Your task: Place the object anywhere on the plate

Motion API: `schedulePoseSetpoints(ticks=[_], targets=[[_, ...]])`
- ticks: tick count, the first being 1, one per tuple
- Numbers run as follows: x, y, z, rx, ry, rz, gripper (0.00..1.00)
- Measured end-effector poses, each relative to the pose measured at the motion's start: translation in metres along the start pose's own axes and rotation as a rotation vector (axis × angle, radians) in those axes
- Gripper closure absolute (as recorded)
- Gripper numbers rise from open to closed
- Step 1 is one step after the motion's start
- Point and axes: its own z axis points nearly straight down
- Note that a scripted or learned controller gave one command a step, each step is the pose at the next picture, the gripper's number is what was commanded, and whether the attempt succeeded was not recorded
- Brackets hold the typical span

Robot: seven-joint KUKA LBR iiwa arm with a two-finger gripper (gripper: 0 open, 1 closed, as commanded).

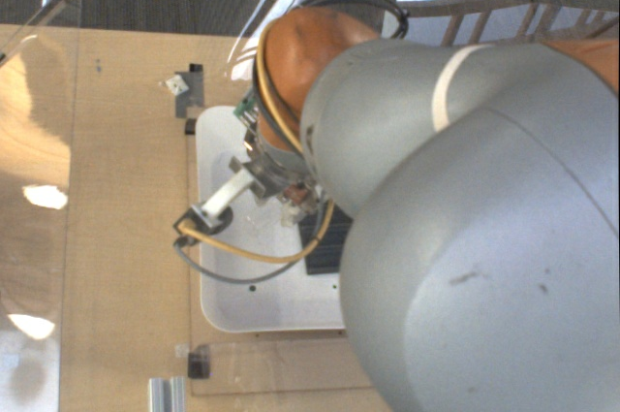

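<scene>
The wooden table (116, 236) lay bare on the left. A white bin (228, 294) sat at centre, cables (237, 255) looping over its floor. Above it hung the claw (286, 197), its state impossible to tell. The grey arm (465, 226) hid the rest, the object and plate included.

Honestly not much of the task stuff is readable here. There's a flat dark rectangular object (325, 243) lying in the shallow white plastic bin (225, 303), near the bin's middle, tilted a bit and partly hidden under the big grey arm. Can't tell if it's the plate or the thing to be placed. It sits flat on the bin floor.
</scene>
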Motion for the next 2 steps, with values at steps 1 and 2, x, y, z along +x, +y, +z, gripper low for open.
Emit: schedulePoseSetpoints(ticks=[1, 2], targets=[[-0.035, -0.029, 0.081, 0.000, -0.003, 0.144, 1.00], [-0.092, 0.039, 0.000, -0.002, 0.001, -0.139, 1.00]])
